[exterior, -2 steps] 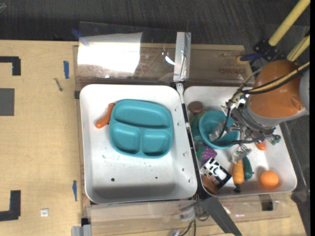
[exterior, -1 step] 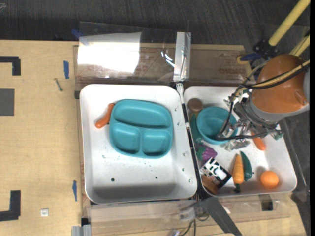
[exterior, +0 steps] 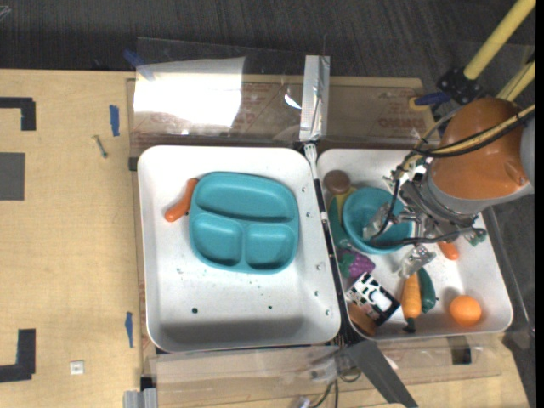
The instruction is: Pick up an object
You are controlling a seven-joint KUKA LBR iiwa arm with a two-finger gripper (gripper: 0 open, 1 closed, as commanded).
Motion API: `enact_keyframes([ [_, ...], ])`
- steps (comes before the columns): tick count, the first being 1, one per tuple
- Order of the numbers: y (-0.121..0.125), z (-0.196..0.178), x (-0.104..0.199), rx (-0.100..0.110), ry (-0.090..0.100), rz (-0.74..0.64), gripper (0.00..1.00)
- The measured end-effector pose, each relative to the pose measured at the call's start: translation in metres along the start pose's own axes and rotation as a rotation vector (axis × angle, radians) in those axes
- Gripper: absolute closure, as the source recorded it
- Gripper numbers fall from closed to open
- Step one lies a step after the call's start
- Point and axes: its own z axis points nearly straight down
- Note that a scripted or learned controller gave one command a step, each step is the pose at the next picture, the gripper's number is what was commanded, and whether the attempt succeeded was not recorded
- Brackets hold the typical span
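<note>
The right bin [exterior: 501, 287] is where the action is, and the closest candidate is the teal bowl [exterior: 367, 219], sitting at its far-left part, just left of the claw [exterior: 416, 232]. The claw hangs low over the bin's middle, right at the bowl's right rim, though touching or only overlapping from this angle I can't say. Whether it's parted or closed, I cannot tell; the wrist and cables mask the tips, and nothing is visibly pinched between them.

Just toward the near side of the claw lies a carrot-like orange piece [exterior: 411, 296], long axis running near-to-far, alongside something dark green. That one looks like the easiest reach, a short drop toward the near edge. To the right of it, an orange ball [exterior: 465, 310] rests at the near-right corner. A purple item [exterior: 355, 265] and a black-and-white block [exterior: 371, 295] crowd the near-left side, a brown round thing [exterior: 337, 180] the far-left.

Over in the left bin [exterior: 157, 253], a teal divided tray [exterior: 245, 221] with a small orange piece [exterior: 178, 204] at its left edge, well apart from the arm.

On the cardboard at the far side there's printing, too blurred to read.
</note>
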Motion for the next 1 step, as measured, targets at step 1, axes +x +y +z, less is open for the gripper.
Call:
enact_keyframes([
  [1,-0.0073,0.0092,0.0144,-0.004,0.007,0.085,0.0],
])
